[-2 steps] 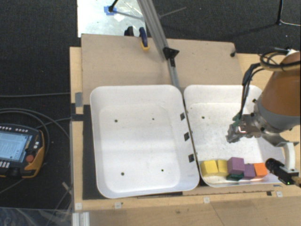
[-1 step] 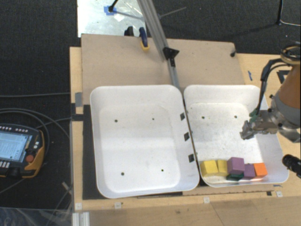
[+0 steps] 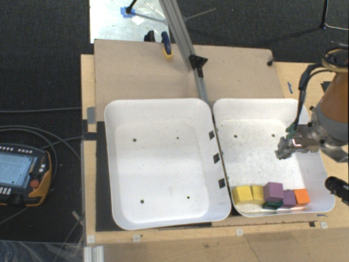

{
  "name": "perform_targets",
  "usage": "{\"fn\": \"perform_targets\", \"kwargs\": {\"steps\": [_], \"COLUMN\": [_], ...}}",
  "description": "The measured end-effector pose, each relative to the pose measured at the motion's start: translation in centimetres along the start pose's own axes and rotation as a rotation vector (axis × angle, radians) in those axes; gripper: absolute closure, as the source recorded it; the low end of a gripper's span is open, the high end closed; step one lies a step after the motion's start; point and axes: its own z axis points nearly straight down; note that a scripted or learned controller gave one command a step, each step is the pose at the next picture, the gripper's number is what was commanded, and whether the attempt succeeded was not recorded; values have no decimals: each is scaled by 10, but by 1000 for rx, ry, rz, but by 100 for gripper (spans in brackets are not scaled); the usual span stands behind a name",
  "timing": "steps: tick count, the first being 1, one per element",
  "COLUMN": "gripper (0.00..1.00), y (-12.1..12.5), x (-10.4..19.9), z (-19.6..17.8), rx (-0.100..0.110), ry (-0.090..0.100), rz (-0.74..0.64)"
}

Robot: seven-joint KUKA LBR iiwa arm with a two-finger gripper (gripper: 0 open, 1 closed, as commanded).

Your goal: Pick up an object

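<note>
Several small blocks lie along the front edge of the right bin point(image 3: 256, 113): two yellow blocks point(image 3: 244, 194) side by side, a purple block point(image 3: 274, 190), a dark green piece point(image 3: 271, 204) below it, a mauve block point(image 3: 288, 198) and an orange block point(image 3: 302, 196). My gripper point(image 3: 286, 149) hangs over the right half of that bin, behind and slightly right of the purple block, well apart from the blocks. Nothing shows between its fingers.
The left bin point(image 3: 163, 111) sits beside the right one, with black clips along the shared wall. A metal pole point(image 3: 180, 31) slants across the back of the bench. A teach pendant point(image 3: 19, 171) lies on the floor at left.
</note>
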Motion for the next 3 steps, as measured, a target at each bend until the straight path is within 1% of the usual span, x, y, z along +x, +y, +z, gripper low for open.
{"fn": "perform_targets", "kwargs": {"steps": [1, 2, 3], "gripper": [100, 100, 100], "y": [1, 1, 27], "x": [79, 74, 11], "z": [-12, -23, -3], "rx": [0, -2, 2], "ry": [3, 0, -3], "rz": [-8, -6, 13]}}
